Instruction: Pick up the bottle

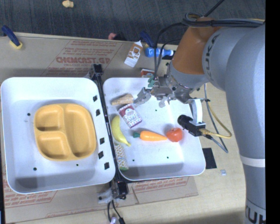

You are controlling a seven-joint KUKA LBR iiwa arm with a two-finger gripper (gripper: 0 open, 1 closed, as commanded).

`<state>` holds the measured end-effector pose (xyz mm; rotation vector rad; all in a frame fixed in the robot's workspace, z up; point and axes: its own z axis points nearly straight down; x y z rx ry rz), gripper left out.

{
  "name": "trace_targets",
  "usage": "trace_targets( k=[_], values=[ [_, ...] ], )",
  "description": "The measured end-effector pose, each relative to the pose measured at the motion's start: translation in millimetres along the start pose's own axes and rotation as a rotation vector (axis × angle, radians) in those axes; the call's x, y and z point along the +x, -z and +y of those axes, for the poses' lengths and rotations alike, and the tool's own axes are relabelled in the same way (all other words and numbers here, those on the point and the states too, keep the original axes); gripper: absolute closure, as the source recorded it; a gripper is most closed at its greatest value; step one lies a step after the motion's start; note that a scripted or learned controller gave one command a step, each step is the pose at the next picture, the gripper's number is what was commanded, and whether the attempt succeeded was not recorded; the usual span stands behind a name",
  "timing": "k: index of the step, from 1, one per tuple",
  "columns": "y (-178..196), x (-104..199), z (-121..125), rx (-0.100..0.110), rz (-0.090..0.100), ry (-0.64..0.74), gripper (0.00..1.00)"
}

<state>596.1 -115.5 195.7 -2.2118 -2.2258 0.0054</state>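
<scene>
White bins: I see two side by side on the cardboard-covered bench. The left bin (9, 85) holds a yellow divided tray (65, 129); the right bin (191, 157) holds all the loose items.
Bottle: I take it to be the pale, clear-looking object (122, 158) lying flat in the right bin's near-left corner, tight against the wall beside the divider. It is small and dim, so this reading is a judgement.
Bottle axis: it runs along that wall, from the far side of the view to the near side.
Neighbours: the banana (117, 130) lies just beyond the bottle's far end, nearly in line with it. A red-and-white carton (129, 115), a tan bread-like piece (122, 99), a carrot (152, 136) and a tomato (175, 134) lie further into the bin.
Gripper: the gripper (144, 96) hangs over the far part of the right bin, near the bread-like piece and the carton.
Claw state: I cannot tell whether it is open or closed, and I see nothing held in it.
Key relation: the bottle lies toward the near-left of the claw, well apart, with carton and banana between.
Next move, my judgement: I would travel toward the near-left corner and set the closing direction across the bottle's long axis. The wall leaves little room on one side.
</scene>
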Motion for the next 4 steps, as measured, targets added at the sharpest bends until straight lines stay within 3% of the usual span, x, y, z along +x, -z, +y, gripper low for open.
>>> trace_targets(
  k=[1,2,3,4],
  values=[
    [10,0,0,0.002,0.001,0.005,1.0],
    [-66,-4,-75,0.002,0.001,-0.147,1.0],
    [24,11,-120,-0.001,0.001,-0.126,1.0],
    [7,46,-120,-0.001,0.001,0.201,1.0]
  ],
)
